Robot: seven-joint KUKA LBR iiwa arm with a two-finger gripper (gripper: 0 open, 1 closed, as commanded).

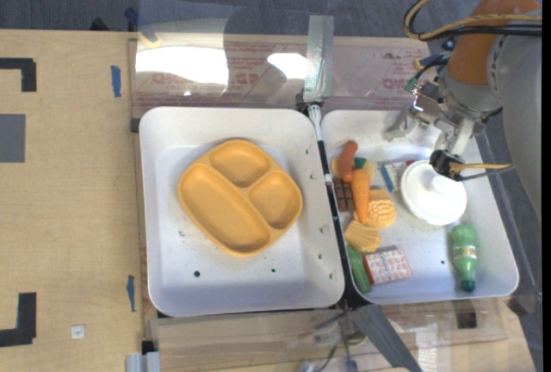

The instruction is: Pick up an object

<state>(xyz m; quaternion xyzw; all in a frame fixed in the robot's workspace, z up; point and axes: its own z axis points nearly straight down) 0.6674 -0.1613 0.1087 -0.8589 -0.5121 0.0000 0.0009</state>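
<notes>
The end effector (428, 122) hangs over the far edge of the right bin (492, 220); whether it is released or clenched cannot be told. A white round dish (435, 196) lies just beside it, and a green bottle (463, 254) lies toward the bin's near right corner. A carrot (361, 189), a sausage (346, 158) and a small box (387, 264) crowd its left wall. A yellow divided plate (241, 196) sits in the left bin (164, 263).

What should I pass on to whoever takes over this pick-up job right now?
End effector: hovers over the back of the right bin. Open or shut is unclear, and no object is seen held.
Things: the carrot, white round dish, green bottle and other toy food lie in the right bin. The yellow divided plate sits in the left bin.
Done: nothing picked up yet.
Left: choose an object, descend, grasp, lift.
</notes>
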